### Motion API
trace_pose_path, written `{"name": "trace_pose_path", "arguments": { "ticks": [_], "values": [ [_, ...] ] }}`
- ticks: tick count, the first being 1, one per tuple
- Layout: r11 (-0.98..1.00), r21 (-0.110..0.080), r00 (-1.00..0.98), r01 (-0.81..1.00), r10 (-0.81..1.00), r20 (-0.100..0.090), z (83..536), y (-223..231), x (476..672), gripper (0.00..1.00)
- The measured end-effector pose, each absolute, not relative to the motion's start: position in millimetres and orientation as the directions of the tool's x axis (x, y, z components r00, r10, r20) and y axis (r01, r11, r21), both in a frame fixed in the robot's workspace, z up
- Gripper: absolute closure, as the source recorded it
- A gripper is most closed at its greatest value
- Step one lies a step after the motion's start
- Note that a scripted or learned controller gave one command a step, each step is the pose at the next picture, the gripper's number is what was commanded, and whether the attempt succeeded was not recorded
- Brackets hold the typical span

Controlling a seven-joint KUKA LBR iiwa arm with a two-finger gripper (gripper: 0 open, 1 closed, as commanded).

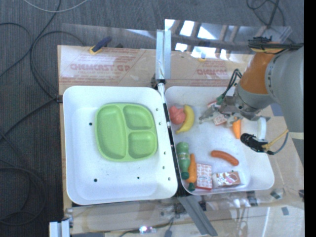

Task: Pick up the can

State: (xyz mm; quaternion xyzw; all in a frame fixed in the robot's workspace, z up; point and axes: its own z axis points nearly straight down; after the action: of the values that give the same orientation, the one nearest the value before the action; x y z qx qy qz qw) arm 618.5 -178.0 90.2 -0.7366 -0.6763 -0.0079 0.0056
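My gripper [211, 116] hangs low over the upper middle of the right bin [256, 169], at the end of the grey arm with its orange band [256, 75]. It is just right of a yellow banana [188, 119] and a reddish rounded item [176, 114]. A green cylindrical item [183, 151], which may be the can, lies near the bin's left wall, well below and left of the gripper. I cannot tell for sure which item is the can. Nothing shows as held.
The right bin also holds an orange carrot [191, 162], a red sausage [224, 157], two small red-and-white boxes [204, 176] [227, 178] and an orange piece [237, 129]. In the left bin [79, 181] lies a green divided plate [126, 132].
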Motion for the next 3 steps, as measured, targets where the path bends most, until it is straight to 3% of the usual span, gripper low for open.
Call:
{"name": "trace_pose_path", "arguments": {
  "ticks": [1, 2, 3],
  "values": [
    [0.076, 0.009, -0.076, 0.997, 0.997, -0.011, 89.1, -142.6, 618.8, 0.0],
    [-0.013, 0.008, 0.013, 1.0, 1.0, 0.004, 88.9, -169.5, 638.1, 0.0],
    [-0.101, 0.012, 0.101, 0.995, 0.995, -0.002, 89.2, -124.1, 613.7, 0.0]
  ]
}}
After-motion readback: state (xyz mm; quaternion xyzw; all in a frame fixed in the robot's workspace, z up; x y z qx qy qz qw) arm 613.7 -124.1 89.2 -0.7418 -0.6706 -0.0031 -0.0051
